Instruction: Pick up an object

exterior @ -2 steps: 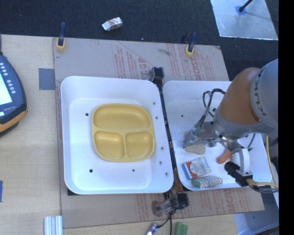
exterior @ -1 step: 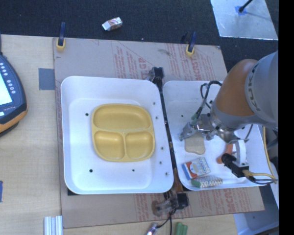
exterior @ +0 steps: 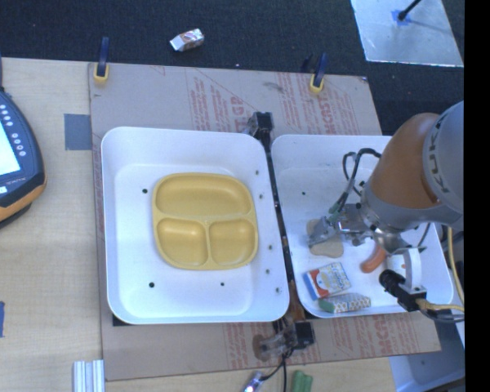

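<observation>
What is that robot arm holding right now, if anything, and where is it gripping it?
It cannot be told. The gripper is down in the right bin, right over a tan object, but the view doesn't show anything between its fingers.

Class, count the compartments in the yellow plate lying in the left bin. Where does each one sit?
3. The plate has one long compartment across its far side, and two smaller ones on the near side: one left, one right.

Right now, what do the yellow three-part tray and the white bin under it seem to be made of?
Yellow three-part tray: likely moulded plastic, matt; rounded compartments, even colour. White bin under it: probably plastic too, smooth with slight sheen; rounded corners, raised rim.
</observation>
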You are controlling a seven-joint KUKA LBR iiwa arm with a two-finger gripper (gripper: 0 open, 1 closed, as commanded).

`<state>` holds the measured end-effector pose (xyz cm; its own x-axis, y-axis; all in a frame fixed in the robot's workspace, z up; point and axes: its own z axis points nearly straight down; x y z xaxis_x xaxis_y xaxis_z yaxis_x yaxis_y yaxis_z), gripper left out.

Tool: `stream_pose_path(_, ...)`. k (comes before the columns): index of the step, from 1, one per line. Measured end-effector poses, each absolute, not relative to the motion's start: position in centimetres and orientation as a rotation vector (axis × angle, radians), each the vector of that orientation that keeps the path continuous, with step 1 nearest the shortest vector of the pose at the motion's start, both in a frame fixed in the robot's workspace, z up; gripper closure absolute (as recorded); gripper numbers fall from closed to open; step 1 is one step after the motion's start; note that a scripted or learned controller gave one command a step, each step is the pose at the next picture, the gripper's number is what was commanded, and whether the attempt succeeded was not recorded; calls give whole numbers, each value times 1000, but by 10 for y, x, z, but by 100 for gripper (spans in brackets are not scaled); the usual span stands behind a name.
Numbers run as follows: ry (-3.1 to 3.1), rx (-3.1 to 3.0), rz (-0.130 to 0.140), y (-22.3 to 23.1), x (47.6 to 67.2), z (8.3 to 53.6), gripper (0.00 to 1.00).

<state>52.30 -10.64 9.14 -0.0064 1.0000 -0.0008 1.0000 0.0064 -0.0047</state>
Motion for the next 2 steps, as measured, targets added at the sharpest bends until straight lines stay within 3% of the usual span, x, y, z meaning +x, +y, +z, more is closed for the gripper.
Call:
stream_pose_path(1,-2229,-2212,5,-96,535,92,0)
stream_pose_path(2,-2228,-2212,5,-98,535,102,100)
